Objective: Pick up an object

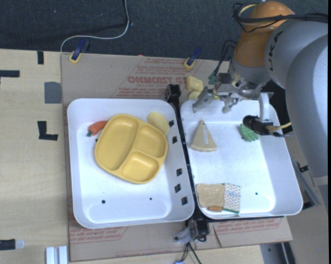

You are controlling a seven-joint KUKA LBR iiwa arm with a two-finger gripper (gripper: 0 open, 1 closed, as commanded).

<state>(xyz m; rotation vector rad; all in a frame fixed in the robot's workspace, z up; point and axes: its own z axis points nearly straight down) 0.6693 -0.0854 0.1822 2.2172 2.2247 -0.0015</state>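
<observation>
My gripper (212,105) hangs over the back edge of the right bin (264,164), open, with nothing between its fingers. A beige wedge (203,137) lies just in front of it on the bin floor. At the bin's back left corner, close to the left finger, sits a pale yellow piece (194,84). A small green object (248,132) lies to the right of the wedge. A tan pad with a white printed packet (218,196) rests near the front edge.
The left bin (83,191) holds a yellow divided plate (131,148), an orange piece (97,127) at the plate's back left, and a pale yellow rounded object (158,122) at its back right. A black divider (179,147) runs between the bins.
</observation>
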